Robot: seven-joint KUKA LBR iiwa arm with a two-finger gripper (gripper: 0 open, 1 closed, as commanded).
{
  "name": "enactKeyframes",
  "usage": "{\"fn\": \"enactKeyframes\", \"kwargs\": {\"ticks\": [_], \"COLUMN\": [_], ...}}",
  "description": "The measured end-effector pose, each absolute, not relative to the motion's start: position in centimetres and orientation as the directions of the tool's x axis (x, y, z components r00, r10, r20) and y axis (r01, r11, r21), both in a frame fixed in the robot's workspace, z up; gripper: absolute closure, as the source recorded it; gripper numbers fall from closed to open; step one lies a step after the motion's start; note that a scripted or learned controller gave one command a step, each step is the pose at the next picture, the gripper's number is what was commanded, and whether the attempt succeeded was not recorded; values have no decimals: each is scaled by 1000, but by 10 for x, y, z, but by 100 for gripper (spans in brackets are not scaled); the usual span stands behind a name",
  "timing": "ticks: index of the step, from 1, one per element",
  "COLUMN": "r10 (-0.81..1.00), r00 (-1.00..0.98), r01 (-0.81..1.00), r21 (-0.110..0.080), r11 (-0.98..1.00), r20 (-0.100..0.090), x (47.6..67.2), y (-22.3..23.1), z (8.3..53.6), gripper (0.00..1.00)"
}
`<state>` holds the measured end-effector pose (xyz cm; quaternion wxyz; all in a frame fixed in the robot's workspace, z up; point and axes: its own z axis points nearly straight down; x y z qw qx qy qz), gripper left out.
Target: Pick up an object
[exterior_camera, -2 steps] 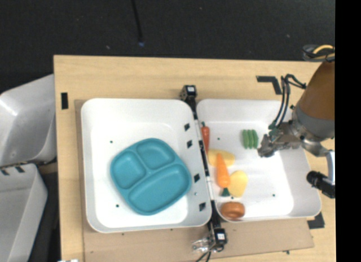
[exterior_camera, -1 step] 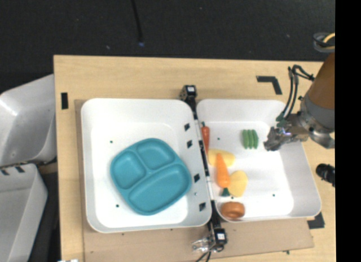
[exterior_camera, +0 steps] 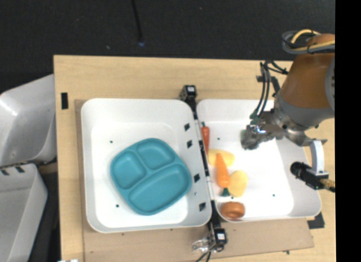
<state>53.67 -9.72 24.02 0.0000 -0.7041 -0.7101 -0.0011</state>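
Note:
In the right bin [exterior_camera: 282,201], several toy foods lie along its left side: a thin red-orange piece [exterior_camera: 205,136] by the divider, a yellow piece [exterior_camera: 224,156], an orange carrot [exterior_camera: 223,171], a pale yellow rounded piece [exterior_camera: 238,182] and a brown-orange round piece [exterior_camera: 232,210] at the front. My gripper [exterior_camera: 251,137] hangs over the right bin's middle, to the upper right of the yellow piece and apart from all the foods. Nothing shows held at its tip.
The left bin [exterior_camera: 96,142] holds a blue sectioned plate [exterior_camera: 150,175]. A black clip [exterior_camera: 188,92] sits at the back of the divider between the bins. The arm's orange and grey body [exterior_camera: 307,86] covers the right bin's back right corner. A white object [exterior_camera: 25,122] stands at far left.

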Motion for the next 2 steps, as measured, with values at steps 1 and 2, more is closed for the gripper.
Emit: {"fn": "enactKeyframes", "kwargs": {"ticks": [1,2], "r10": [1000,1000], "r00": [-9,-7], "r01": [1000,1000], "r21": [3,0], "r11": [9,7], "r20": [2,1], "x": [546,554], "y": [-40,15], "z": [250,238], "gripper": [100,100]}}
